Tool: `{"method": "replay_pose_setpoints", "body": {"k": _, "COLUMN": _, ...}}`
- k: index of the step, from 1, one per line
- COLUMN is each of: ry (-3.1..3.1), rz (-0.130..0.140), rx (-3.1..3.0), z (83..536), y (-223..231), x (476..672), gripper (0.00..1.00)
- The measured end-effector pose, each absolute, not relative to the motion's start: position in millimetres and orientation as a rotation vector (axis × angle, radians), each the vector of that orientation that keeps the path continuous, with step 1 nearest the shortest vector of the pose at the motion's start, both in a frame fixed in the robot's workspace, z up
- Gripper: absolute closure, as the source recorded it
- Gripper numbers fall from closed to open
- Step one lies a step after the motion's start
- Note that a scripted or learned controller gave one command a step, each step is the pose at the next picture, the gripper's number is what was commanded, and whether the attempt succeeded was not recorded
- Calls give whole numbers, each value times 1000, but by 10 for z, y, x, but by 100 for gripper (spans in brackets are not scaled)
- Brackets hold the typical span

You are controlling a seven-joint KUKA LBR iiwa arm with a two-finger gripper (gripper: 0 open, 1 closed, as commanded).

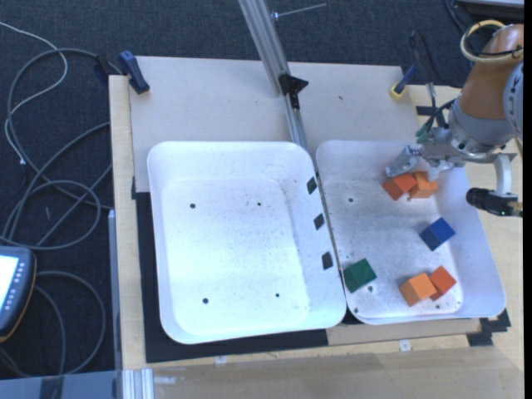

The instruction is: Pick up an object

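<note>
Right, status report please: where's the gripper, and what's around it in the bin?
Gripper low in right bin, over the upper orange blocks. No grasp visible. Blue block, green block, lower orange blocks lie apart.

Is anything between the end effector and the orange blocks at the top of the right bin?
Nothing visible stands between them. The end effector sits right over the upper orange blocks in the right bin. The blue block, green block and lower orange blocks lie well clear, nearer the front.
</note>
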State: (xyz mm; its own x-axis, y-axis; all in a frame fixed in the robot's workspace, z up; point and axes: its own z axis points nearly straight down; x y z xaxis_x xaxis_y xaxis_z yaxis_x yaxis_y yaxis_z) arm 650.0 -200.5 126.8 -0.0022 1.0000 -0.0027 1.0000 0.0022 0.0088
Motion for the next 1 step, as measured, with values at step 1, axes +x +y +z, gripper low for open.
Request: {"method": "replay_pose_setpoints", "body": {"k": 1, "ry": 2218, "rz": 7, "rx": 2213, "z": 1266, "y": -2008, "x": 6505, "gripper": 0}}
